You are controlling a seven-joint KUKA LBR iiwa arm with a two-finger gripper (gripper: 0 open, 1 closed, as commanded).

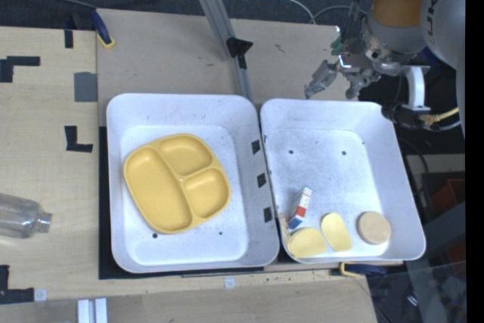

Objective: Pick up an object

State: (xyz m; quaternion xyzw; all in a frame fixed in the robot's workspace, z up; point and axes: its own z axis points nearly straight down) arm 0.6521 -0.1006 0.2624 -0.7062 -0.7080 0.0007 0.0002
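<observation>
Gripper (337, 84), fingers spread and holding nothing, hovers beyond the far edge of the right bin (393, 163); a clean pick means descending squarely over the near-corner round disc (373, 228).

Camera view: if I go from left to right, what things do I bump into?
Clear bottle → yellow divided plate → small red, white and blue tube → tan round disc.

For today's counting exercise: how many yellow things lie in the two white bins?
3. A yellow divided tray lies in the left bin. Two small yellow pieces, one beside the other, sit at the right bin's near edge, by a tan disc. Nothing looks hidden.
</observation>
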